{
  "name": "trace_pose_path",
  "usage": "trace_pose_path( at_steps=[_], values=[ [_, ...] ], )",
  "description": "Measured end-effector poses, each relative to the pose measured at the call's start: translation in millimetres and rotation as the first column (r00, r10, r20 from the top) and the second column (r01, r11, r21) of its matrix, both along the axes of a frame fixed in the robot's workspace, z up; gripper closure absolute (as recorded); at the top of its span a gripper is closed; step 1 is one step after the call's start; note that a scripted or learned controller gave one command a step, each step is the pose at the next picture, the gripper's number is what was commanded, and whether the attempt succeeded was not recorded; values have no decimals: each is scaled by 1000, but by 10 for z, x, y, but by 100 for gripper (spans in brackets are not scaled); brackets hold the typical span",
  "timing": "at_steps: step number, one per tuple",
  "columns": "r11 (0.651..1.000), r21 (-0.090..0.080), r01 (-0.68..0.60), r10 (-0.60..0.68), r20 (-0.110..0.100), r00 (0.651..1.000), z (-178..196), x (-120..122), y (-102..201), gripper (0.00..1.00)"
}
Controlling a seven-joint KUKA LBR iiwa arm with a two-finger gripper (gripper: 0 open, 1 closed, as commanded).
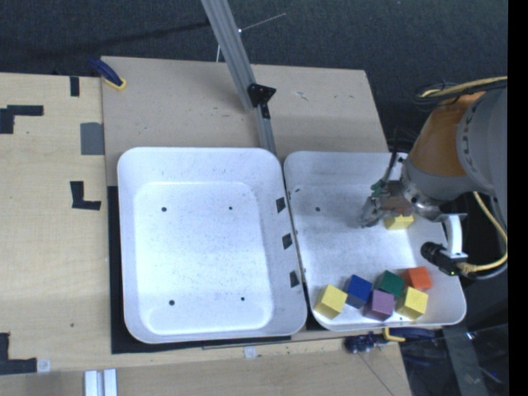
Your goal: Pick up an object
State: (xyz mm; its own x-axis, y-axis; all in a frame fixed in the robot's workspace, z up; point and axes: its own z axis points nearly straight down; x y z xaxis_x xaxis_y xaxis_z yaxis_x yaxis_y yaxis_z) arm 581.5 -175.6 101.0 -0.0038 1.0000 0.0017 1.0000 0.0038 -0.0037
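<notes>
White plastic forms the left bin, well left of the tool and bare but for specks. The tool sits low in the right bin; whether it is clenched or released I cannot tell. A small yellow block lies just to its right — the likeliest target. Centre over that block before closing, I'd judge. Nearer the camera than the tool, six coloured cubes cluster by the rim. Plywood counter — dark floor beyond.

Wooden bench, dark carpet
</notes>
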Motion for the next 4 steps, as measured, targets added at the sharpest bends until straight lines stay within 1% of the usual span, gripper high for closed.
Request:
trace_pose_path(
  at_steps=[1, 2, 3, 4],
  values=[
    [1000, -2, 1, -1, 7, 1000, 507, 43, 106, 100],
    [1000, -2, 1, -1, 8, 1000, 963, 93, 178, 100],
    [1000, -2, 2, -2, 5, 1000, 1174, 101, 184, 100],
    [1000, -1, -2, 2, 2, 1000, 1112, 211, 646, 100]
  ],
)
